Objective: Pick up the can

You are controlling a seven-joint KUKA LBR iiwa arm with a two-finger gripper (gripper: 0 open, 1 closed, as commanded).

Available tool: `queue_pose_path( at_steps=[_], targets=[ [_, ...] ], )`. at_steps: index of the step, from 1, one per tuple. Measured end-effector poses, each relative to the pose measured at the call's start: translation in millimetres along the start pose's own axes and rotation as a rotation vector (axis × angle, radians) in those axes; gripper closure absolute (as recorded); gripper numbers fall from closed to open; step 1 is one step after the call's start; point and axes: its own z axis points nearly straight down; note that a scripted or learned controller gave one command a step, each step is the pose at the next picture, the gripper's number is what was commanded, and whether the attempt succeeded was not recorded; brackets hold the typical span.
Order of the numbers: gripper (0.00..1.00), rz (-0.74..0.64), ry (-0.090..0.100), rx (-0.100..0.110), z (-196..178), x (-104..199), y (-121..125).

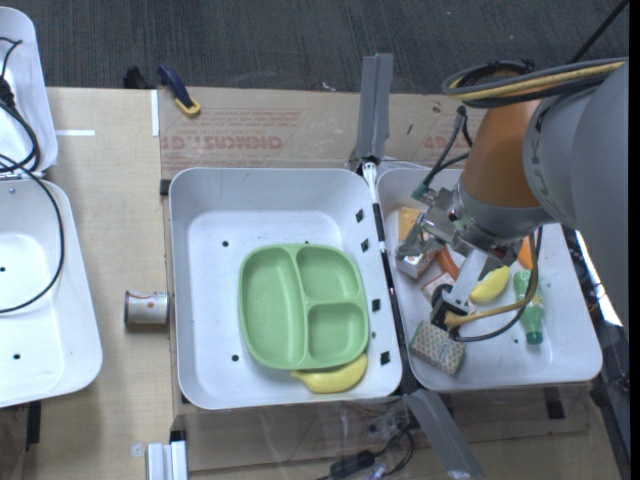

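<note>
A small silver can (147, 308) with a reddish label lies on its side on the bench, just left of the left bin (195, 268). My gripper (414, 255) hangs over the left part of the right bin (570, 363), low among the items there and far from that can. A silvery piece sits at the gripper's tip; I cannot tell whether it belongs to the gripper or is an object. The wrist and its cables hide the bin floor beneath them.
The left bin holds a green divided plate (305, 303) with a yellow banana (335, 376) at its near edge. In the right bin lie a yellow fruit (490, 286), a green bottle (530, 318), orange items (410, 223) and a patterned sponge block (437, 348).
</note>
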Motion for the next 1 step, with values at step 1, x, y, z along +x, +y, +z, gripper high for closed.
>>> queue_pose_path(
  at_steps=[1],
  targets=[
    [1.00,0.002,-0.003,0.004,-8.1,-1.5,0.6]
  ],
)
